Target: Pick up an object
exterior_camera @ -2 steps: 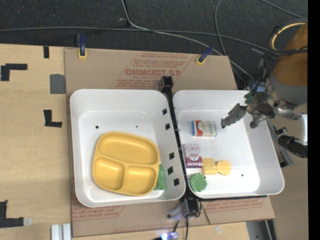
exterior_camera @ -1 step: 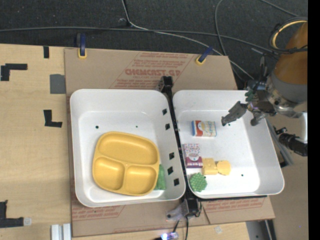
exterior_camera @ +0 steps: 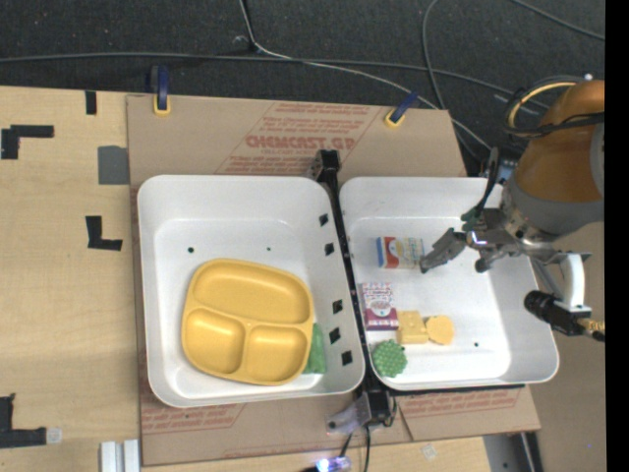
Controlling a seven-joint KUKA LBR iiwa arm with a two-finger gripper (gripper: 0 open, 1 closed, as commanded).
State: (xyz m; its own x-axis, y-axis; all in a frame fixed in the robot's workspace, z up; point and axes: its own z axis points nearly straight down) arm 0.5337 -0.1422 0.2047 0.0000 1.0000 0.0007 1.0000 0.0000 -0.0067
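1. While the arm is reaching in from the right, the pincer is hovering over the right bin, its fingers spread wide and holding nothing.
2. A carton is lying just left of the pincer.
3. A packet, a yellow block and a green ball are lying nearer the front.
4. A yellow tray is sitting in the left bin.

Two white bins sit side by side on the bench. The left bin holds a yellow divided tray with a green item at its right edge. In the right bin lie a small carton, a pink packet, yellow pieces and a green round thing. The gripper hangs over the right bin, just right of the carton, nothing visibly between its fingers.
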